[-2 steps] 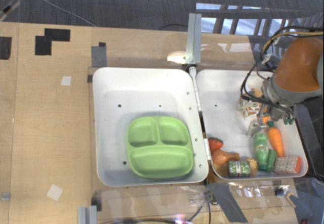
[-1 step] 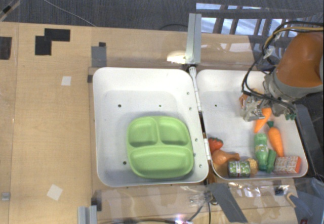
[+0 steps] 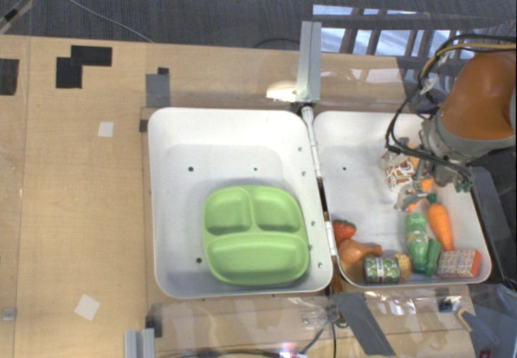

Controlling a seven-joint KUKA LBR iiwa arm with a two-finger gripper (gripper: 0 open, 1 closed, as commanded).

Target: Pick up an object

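Note:
My gripper (image 3: 418, 183) hangs low over the upper right part of the right bin (image 3: 355, 154), under the arm's orange band (image 3: 485, 98). It sits right by a white and red packet (image 3: 397, 174) and just above an orange carrot (image 3: 440, 224). Below these lie a green bottle (image 3: 417, 240), a pink box (image 3: 457, 263) and a green can (image 3: 384, 269). A red strawberry (image 3: 344, 229) and an orange-brown fruit (image 3: 356, 251) rest near the bin's left wall. The wrist hides whatever is directly under it.
A green divided plate (image 3: 255, 233) lies in the left bin (image 3: 186, 146). A metal post (image 3: 309, 65) stands behind the wall between the bins. Black cables (image 3: 400, 126) loop off the arm over the right bin's far side.

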